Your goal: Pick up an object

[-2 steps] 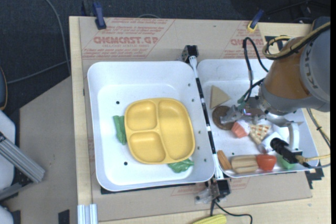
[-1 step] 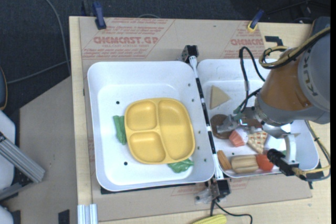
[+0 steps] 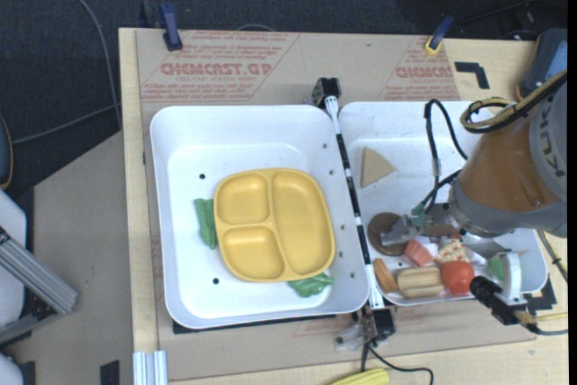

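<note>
Dark carpet is surrounding a bench [image 3: 270, 59] topped with a brown board printed in red lettering, and blue clamps are gripping its far edge. Two shallow white bins are sitting on it side by side, touching along a black seam. The left bin [image 3: 176, 194] is holding a yellow three-compartment plate [image 3: 273, 224] lying flat near its centre. A green leafy piece [image 3: 206, 221] is peeking out from under the plate's left edge, and a second green piece [image 3: 311, 286] is showing at its near right corner.

The arm [image 3: 514, 167], grey with an orange band, is reaching in from the right and hanging low over the right bin [image 3: 397, 126], covering much of its right half. Its gripper [image 3: 433, 225] is sitting down among the toy food at the bin's near side; whether it is open, closed or gripping anything I cannot tell, since the wrist is hiding it.

Just beside the gripper a cluster of items is lying along the near wall: a hot-dog bun [image 3: 410, 281], a red tomato [image 3: 458, 276], a pinkish sausage piece [image 3: 419, 252], and a brown round piece [image 3: 386, 230] to the left. A tan wedge [image 3: 375, 167] is resting apart from them, farther back near the seam.
</note>
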Robot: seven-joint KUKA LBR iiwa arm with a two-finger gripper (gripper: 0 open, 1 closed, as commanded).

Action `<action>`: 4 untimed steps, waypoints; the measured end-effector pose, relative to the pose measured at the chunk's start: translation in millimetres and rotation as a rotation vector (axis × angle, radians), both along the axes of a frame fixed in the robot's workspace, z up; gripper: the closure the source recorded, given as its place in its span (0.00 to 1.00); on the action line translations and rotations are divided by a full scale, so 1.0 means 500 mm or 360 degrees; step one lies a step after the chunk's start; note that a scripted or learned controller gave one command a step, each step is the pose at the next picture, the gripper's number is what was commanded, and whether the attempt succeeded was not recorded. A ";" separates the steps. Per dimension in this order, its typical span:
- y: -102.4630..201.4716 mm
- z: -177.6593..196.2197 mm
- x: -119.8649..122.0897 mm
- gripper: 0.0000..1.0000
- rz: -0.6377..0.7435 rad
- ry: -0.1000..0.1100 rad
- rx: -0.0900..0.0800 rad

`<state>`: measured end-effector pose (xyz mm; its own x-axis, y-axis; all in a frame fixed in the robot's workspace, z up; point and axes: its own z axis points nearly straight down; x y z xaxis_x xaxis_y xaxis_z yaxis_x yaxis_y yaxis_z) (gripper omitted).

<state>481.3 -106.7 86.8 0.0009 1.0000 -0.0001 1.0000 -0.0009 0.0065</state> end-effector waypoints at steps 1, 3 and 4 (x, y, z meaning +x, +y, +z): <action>0.001 0.024 0.007 1.00 0.0001 -0.0018 -0.0002; 0.020 0.228 0.160 1.00 0.0004 0.0009 0.0001; 0.019 0.228 0.160 0.00 0.0003 0.0011 0.0000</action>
<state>561.1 -97.1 200.6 -0.0010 1.0000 -0.0003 1.0000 0.0010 -0.0001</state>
